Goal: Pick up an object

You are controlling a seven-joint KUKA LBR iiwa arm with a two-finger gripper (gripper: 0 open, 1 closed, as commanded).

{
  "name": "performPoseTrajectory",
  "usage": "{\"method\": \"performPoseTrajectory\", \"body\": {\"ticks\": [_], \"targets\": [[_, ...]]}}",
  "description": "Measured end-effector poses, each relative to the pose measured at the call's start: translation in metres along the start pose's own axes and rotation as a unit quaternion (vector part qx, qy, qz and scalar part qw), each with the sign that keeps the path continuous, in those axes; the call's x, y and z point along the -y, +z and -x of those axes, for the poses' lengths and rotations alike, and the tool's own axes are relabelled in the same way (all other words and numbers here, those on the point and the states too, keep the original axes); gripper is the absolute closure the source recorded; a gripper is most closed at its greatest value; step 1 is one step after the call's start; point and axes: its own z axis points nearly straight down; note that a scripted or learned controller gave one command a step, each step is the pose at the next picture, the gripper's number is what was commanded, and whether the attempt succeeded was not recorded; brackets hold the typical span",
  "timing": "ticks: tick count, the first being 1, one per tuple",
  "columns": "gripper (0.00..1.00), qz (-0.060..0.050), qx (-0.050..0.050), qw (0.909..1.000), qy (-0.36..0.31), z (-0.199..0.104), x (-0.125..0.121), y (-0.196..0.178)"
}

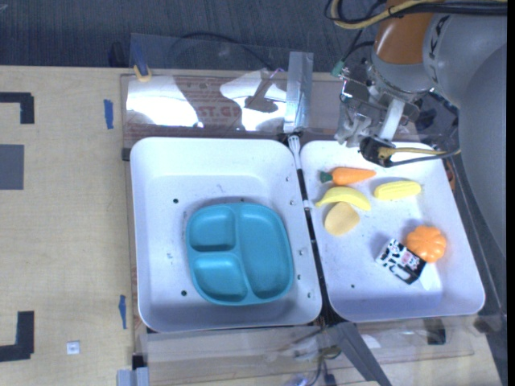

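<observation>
The pincer (372,135) hangs over the far edge of the right bin (463,292), above its back rim; whether it is spread or pressed together cannot be told. Nothing shows between its tips. Just below it, nearer the camera, lies a toy carrot (352,175), with a yellow corn cob (397,190) beside that and a banana (346,199) slightly further on. An orange pumpkin (426,242) sits well apart, toward the near right corner.

We see a pale wooden bench (56,215) carrying two shallow white bins side by side: the left bin (153,175) and the right bin (459,288).
</observation>
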Motion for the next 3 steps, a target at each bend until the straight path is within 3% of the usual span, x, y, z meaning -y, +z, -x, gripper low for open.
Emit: {"method": "performPoseTrajectory", "body": {"ticks": [1, 2, 3], "targets": [[1.00, -0.001, 0.000, 0.9995, 0.031, -0.010, 0.016, 0.061], [0.00, 0.002, -0.001, 0.9995, 0.031, -0.010, 0.015, 0.057], [0.00, 0.004, -0.001, 1.0000, 0.003, 0.033, -0.017, 0.057]]}}
